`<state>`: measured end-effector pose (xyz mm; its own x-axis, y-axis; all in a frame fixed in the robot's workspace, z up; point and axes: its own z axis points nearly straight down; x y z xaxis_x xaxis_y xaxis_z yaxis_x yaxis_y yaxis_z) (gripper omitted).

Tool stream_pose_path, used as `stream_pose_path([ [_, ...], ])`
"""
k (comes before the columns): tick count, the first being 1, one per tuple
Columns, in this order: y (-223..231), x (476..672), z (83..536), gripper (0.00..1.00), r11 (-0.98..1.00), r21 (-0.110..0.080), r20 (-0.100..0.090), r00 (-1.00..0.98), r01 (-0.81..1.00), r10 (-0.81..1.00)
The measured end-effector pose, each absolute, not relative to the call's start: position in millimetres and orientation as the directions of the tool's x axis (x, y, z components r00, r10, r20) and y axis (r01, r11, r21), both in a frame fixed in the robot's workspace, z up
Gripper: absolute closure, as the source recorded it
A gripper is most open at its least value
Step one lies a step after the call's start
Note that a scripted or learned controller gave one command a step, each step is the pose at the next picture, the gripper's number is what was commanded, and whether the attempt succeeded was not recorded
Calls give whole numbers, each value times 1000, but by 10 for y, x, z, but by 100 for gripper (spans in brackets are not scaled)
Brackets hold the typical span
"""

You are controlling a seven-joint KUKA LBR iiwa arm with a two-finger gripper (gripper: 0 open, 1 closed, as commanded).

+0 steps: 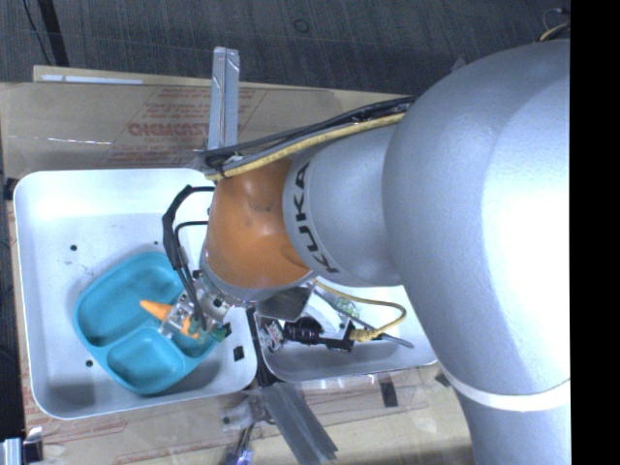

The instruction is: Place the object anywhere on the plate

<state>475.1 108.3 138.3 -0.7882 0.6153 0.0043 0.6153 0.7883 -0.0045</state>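
Arm (465, 221) nearest; gripper (194, 320) over plate (121, 308), carrot (155, 309) at tips. We cannot tell grip state. Risk: carrot rolls off divider.

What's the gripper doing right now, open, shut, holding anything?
Gripper: over the blue plate, at an orange carrot-like object; whether it grips the object cannot be told.

Grey arm (465, 221), orange band (254, 231), black cables (291, 139)
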Motion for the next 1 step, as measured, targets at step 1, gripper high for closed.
stream_pose_path([
  [1, 1076, 4754, 1384, 0, 787, -4, 4, -787, 617, 617],
])
